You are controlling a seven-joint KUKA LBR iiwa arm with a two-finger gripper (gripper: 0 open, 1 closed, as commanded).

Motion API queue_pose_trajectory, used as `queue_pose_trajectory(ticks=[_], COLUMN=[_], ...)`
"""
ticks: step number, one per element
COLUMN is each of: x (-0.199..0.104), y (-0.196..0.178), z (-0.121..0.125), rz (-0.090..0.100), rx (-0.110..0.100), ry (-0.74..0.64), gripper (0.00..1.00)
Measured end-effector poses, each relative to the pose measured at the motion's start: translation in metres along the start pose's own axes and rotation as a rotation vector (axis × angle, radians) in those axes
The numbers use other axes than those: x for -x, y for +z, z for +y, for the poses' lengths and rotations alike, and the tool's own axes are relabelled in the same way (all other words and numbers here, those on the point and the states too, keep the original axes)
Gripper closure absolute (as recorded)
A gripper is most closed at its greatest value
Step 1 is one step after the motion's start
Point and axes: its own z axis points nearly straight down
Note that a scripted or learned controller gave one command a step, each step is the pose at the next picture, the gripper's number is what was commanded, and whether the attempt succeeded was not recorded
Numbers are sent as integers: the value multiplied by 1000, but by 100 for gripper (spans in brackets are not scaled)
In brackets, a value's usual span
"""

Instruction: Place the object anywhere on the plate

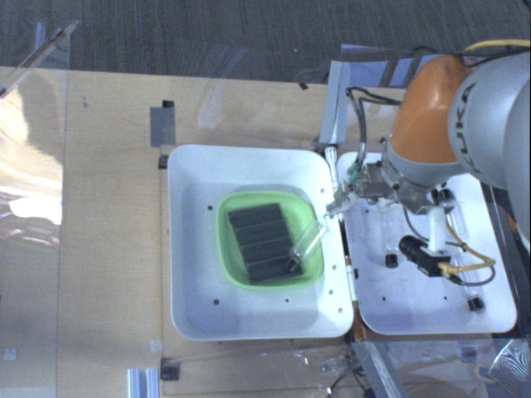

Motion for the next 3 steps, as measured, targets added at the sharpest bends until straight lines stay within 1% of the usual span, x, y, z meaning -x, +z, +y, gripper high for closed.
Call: queue_pose_trajectory(ticks=[1, 2, 3], x=[10, 42, 98], y=[-26, -2, -84], z=[-5, -35, -77], rz=[-1, -1, -2], rx=[3, -1, 4], ry=[47, 79, 41], gripper=[0, 0, 0])
